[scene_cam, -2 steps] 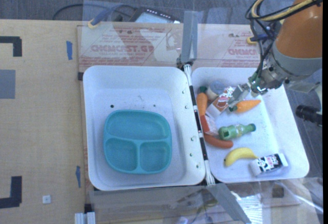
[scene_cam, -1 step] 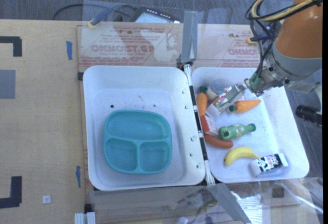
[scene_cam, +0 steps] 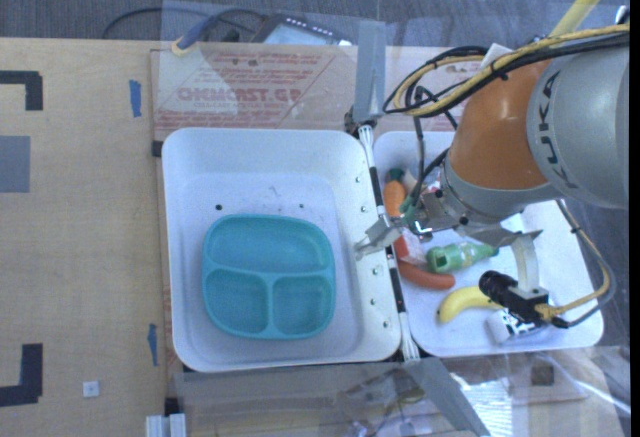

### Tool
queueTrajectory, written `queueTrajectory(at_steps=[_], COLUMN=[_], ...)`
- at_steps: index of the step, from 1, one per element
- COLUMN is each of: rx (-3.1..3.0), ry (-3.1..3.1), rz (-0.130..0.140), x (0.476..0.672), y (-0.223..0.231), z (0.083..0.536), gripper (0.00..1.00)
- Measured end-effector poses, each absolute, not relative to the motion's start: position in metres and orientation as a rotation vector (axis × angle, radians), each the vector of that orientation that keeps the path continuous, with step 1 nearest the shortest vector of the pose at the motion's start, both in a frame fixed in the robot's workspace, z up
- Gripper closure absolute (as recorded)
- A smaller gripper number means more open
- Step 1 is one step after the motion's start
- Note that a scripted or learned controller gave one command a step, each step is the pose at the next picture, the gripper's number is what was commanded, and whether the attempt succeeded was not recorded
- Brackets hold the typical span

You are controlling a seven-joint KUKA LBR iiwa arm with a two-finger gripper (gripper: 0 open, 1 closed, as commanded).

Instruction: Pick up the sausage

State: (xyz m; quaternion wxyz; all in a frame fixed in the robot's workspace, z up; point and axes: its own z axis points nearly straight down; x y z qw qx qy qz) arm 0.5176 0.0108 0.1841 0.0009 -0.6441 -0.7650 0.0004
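Note:
The sausage (scene_cam: 426, 276), reddish orange, lies in the right bin (scene_cam: 578, 317) near its left wall, pointing toward the front right. My gripper (scene_cam: 392, 231) hangs under the grey and orange wrist just above the sausage's left end, close to the divider between the bins. The arm hides much of the right bin's back half.
An orange carrot (scene_cam: 395, 195) lies behind the gripper. A green bottle (scene_cam: 461, 253) rests right of the sausage, and a yellow banana (scene_cam: 463, 303) lies in front of it. The left bin (scene_cam: 190, 165) holds a teal divided plate (scene_cam: 268, 275).

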Motion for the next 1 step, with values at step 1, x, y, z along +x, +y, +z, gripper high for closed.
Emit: queueTrajectory(at_steps=[1], rx=[-1.961], ry=[-2.451], rz=[0.002], x=[0.4790], y=[0.0224], z=[0.1840], gripper=[0.00])
